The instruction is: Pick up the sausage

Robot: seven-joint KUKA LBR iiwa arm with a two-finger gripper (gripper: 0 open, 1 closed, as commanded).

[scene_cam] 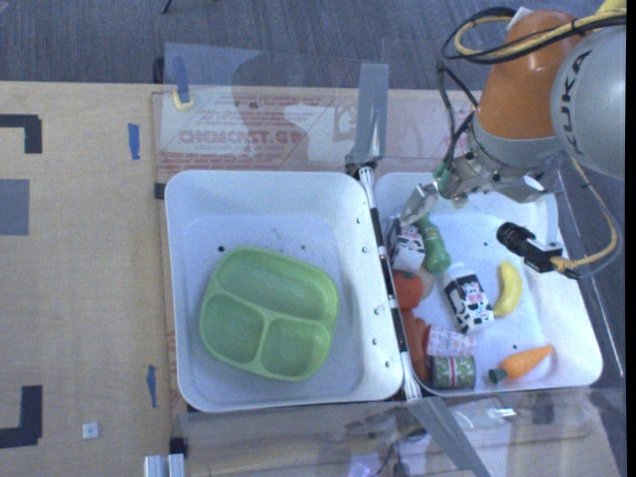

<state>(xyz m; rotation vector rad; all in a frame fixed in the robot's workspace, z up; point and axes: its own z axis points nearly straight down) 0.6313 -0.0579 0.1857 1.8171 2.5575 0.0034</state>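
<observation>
bench [79,266] of pale wood carries everything, with two white bins set side by side, probably so the arm can reach both from the right. arm [596,87], grey with its orange band, leans over the far end of the right bin [576,351], where the toy food is heaped. the left bin [189,217] holds one green divided plate [231,318], lying flat near its middle, likely as a place to set things down.

gripper [417,205] hangs above the right bin's far left corner, close to the wall between the bins and tilted down toward the pile. whether its jaws stand wide or narrow i cannot tell, because the wrist hides them from this angle. i see nothing held.

the sausage [407,294] i take to be the reddish piece lying along that dividing wall, just in front of the gripper. its near end seems tucked under a pink tin [449,343]. its far end is crowded by a white and black pack [407,246] and a green pickle-like piece [433,248]. that makes its outline hard to follow, and it may be two red things rather than one.

a cow-patterned carton [469,301] stands just beside it. a banana [509,288], a carrot [525,361] and a green tin [453,372] lie further off, clear of the reach.
</observation>
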